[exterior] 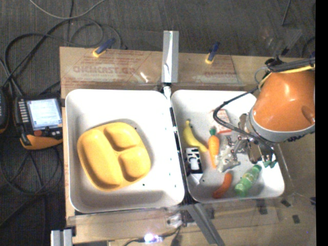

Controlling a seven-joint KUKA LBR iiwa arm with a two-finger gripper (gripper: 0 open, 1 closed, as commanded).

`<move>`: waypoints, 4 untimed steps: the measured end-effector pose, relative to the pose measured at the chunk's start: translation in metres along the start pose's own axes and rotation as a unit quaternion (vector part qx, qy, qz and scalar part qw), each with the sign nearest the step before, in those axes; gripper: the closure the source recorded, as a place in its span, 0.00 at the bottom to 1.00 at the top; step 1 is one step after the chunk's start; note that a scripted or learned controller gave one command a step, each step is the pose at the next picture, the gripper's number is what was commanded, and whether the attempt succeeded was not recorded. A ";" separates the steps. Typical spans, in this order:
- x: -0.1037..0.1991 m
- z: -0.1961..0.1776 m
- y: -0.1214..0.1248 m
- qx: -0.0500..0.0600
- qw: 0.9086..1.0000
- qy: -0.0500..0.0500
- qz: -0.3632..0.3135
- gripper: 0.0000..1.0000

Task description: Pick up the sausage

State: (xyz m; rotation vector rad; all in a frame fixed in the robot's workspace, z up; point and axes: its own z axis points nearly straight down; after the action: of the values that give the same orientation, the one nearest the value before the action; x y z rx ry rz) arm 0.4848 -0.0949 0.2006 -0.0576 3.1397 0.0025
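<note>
**Sausage lies untouched in the right bin**

The right bin (279, 188) is the landmark here. The sausage (222, 185), reddish-orange and slightly curved, lies near the bin's front wall, tilted, with nothing gripping it. Just right of it lies a green bottle (247, 180), also tilted. Behind the sausage, toward the bin's middle, the gripper (229, 157) hangs low over the floor, just above the sausage and apart from it; how its claw stands I cannot tell, since wrist hardware blurs it. A carrot (213, 146) sits just left of the gripper, and a banana (193, 136) lies farther left, near the bin's left wall. A small black-and-white object (193, 159) rests just in front of the banana. Beside this bin, the left bin (72, 152) holds a yellow sectioned tray (114, 154).
</note>
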 end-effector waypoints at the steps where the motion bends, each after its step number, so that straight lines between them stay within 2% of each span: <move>1: -0.017 -0.014 -0.041 -0.001 0.969 0.000 -0.247 1.00; 2: -0.024 0.015 0.020 -0.002 0.862 0.000 -0.508 1.00; 3: -0.026 -0.010 -0.021 -0.002 0.788 -0.001 -0.616 1.00; 4: 0.001 -0.036 -0.028 -0.002 0.681 -0.002 -0.733 1.00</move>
State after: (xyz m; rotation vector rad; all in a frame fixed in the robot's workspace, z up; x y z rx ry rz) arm 0.4848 -0.1233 0.2366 -2.3366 2.0918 0.0061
